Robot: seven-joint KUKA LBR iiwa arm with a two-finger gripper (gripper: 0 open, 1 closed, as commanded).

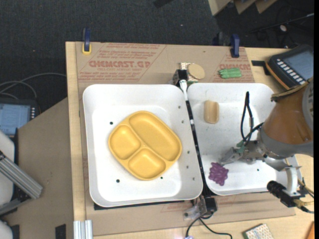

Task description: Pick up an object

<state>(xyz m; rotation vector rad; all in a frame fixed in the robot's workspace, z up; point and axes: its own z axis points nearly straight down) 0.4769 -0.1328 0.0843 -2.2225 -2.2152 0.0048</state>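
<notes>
Grapes (218,173): purple cluster, just below-left of the pincer (234,156), apart from it. Pincer: low in the right bin (259,91), grip state cannot be told. Advice: centre above the cluster, descend straight, close gently.

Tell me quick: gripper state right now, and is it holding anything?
Gripper: low in the right bin, beside the purple grapes; cannot tell if open or closed, and no object seen held.
</notes>
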